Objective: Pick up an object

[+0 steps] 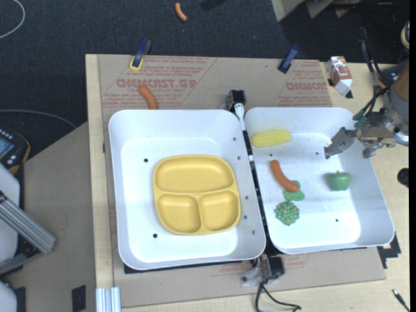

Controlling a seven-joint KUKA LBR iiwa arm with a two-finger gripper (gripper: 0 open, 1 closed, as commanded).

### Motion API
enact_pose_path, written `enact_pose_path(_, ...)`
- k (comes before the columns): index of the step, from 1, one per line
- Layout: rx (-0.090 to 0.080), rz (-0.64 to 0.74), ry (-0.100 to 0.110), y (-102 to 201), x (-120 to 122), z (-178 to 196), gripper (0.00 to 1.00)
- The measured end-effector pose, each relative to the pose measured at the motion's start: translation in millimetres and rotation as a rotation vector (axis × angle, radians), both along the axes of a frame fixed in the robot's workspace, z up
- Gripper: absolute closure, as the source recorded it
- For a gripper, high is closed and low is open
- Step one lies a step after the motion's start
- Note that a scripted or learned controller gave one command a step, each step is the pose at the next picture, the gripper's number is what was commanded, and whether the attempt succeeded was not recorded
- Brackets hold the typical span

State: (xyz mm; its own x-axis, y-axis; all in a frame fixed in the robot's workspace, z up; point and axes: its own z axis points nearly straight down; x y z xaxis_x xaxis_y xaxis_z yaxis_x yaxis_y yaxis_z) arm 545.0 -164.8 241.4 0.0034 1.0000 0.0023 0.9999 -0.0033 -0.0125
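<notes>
The table (195,77) is a pale board printed with red lettering. Two shallow white bins sit on it side by side, touching: the left bin (130,142) and the right bin (364,220). An orange sausage (148,97) lies on the bare board behind the left bin. Two clamps, one yellow-tipped (138,56) and one blue (288,59), grip the far edge

Two white bins (123,174) of smooth, slightly glossy plastic; yellow divided tray (195,194), matt plastic; bench (195,77) of brown printed cardboard
</notes>
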Motion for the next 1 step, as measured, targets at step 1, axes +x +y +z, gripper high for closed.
enact_pose_path(1, -0.003, 0.003, -0.013, 0.3, 2.5, 7.0, 0.0)
